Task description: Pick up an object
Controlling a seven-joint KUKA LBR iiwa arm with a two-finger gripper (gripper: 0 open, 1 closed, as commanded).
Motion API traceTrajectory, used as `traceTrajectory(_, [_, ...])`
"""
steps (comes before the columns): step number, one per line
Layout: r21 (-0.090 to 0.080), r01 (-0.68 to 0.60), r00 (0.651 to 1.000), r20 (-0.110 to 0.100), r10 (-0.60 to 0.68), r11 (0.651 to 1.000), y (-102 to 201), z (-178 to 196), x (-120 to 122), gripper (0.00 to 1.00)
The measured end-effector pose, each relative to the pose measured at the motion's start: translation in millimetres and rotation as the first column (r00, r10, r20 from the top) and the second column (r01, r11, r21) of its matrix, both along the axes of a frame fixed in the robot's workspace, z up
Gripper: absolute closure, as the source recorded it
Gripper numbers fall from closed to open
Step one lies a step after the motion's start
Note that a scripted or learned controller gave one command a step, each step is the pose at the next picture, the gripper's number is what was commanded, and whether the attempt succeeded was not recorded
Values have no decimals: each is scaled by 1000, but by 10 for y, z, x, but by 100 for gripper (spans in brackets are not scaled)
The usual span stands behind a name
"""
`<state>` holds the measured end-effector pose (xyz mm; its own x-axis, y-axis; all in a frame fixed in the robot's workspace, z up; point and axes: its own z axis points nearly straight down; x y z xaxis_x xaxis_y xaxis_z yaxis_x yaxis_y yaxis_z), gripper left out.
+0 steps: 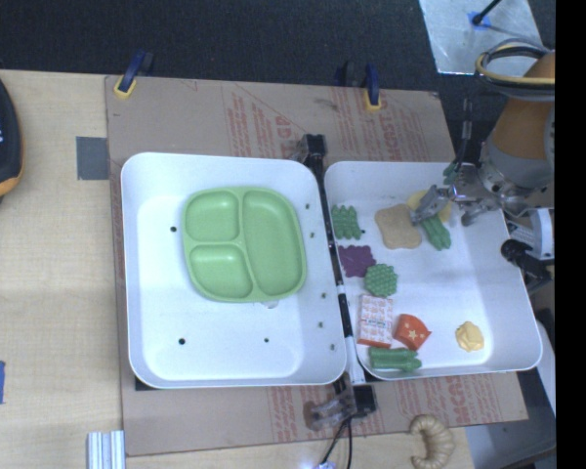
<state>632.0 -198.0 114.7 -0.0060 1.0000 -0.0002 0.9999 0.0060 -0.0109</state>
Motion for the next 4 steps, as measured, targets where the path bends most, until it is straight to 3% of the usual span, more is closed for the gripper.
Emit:
traceTrajectory(1, [-1, -1, 1000, 11, 1, 1000, -89, -232, 250, 0])
traceTrajectory(4, [0, 2, 1000, 8, -2, 1000, -39, -218, 244, 0])
